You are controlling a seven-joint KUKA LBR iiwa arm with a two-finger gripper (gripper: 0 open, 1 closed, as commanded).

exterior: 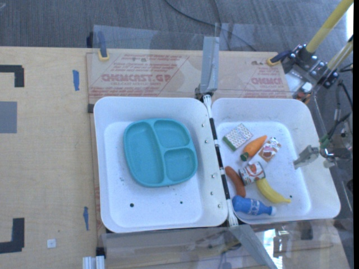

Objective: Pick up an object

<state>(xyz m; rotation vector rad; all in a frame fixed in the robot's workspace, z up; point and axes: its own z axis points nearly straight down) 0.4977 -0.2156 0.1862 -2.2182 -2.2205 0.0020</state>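
Blue bottle (252, 207): lying on its side at the near edge of the right bin (322, 200), close to the near-left corner, cap end pointing right.

Banana (272, 191): yellow, just behind and right of the bottle, lying flat on the bin floor.

Can (252, 173): red and white, tipped over, touching or almost touching the banana's left end.

Sausage (234, 181): reddish-brown, lying along the bin's left edge, just left of the can.

Carrot (254, 147): orange with a green tip, lying at a slant near the middle of the right bin.

Packet (270, 149): small, red and white, just beside the carrot on its right.

Box (238, 135): small, flat, green-and-white patterned, just left of the carrot, toward the far-left corner.

Plate (160, 152): teal, three compartments, flat in the middle of the left bin (106, 167).

Gripper (305, 157): grey, over the right edge of the right bin, well apart from every item listed and holding none; whether it is spread or pressed together cannot be told.
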